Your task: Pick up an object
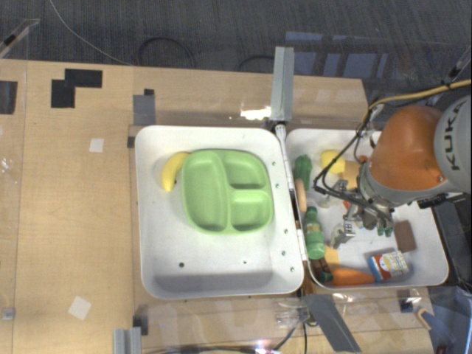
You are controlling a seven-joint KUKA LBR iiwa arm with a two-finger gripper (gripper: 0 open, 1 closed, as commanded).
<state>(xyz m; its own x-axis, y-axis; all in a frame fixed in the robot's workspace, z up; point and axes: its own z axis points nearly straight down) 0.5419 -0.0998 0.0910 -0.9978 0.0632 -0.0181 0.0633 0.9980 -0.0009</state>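
In the right bin (442, 260), the claw (345, 231) hangs low; whether it is open cannot be told. Lower squarely over the green bottle (314, 234) just left, avoiding the carrot (352, 276).

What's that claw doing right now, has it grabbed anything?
Gripper: over the right bin; whether it is open, shut or holding anything cannot be told.

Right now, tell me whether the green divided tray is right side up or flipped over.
Right side up. The green divided tray in the left bin shows its three hollow compartments facing the camera, with nothing in them. A banana lies at its left edge.
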